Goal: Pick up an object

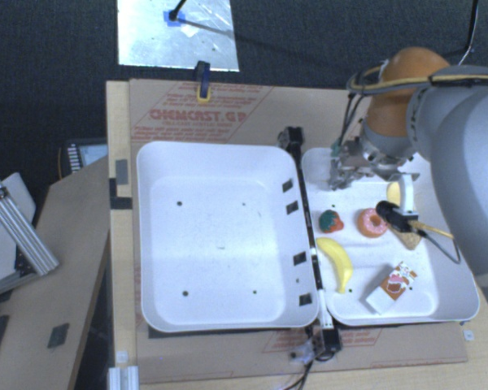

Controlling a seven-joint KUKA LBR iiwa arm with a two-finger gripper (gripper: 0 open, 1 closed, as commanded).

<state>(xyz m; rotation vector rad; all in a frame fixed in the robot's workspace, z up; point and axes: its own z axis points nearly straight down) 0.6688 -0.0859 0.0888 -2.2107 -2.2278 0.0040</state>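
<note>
In the right bin (455, 299) lie a yellow banana (336, 262), a small red and green strawberry-like toy (331, 220), a pink-orange doughnut (372, 223), a white and red box (395, 283) and a pale yellow piece (394, 192). A brown crumbly piece (407, 238) rests just right of the doughnut. My gripper (342, 175) hangs low over the far left part of this bin, behind the strawberry toy and apart from it. Nothing shows between its tips.
The left bin (159, 299) stands beside the right one, with black clips (294, 207) along the shared rim. Both rest on a cardboard sheet (203, 112). A shiny metal plate (179, 23) lies behind. The grey arm (464, 145) covers the right bin's far right.
</note>
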